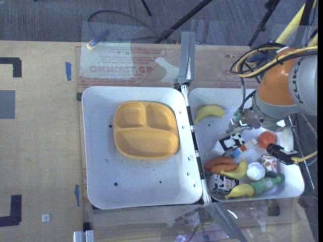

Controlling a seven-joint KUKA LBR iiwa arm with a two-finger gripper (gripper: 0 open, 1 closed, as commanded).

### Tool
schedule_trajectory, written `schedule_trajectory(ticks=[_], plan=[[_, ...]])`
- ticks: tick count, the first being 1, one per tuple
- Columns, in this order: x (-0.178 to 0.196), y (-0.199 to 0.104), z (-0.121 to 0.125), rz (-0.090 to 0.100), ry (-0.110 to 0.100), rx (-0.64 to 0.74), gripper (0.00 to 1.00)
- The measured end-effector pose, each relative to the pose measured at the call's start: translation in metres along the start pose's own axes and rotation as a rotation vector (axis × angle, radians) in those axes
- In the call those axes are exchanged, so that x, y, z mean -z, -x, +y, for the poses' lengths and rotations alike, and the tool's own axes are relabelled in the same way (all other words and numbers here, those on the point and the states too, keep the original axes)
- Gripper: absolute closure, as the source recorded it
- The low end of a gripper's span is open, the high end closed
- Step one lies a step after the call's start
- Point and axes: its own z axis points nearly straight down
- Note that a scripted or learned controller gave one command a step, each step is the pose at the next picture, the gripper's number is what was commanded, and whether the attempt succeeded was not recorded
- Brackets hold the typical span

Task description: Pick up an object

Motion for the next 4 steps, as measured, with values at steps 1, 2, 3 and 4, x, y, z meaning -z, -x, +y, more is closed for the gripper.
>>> schedule_trajectory(ticks=[1, 2, 3, 4], plan=[[0.009, -0.001, 0.0, 0.0, 0.0, 0.001, 1.0], [0.009, -0.001, 0.0, 0.0, 0.0, 0.001, 0.0], [0.086, 0.035, -0.033, -0.001, -0.007, 0.022, 0.0], [0.034, 0.06, -0.068, 0.001, -0.006, 0.144, 0.0]])
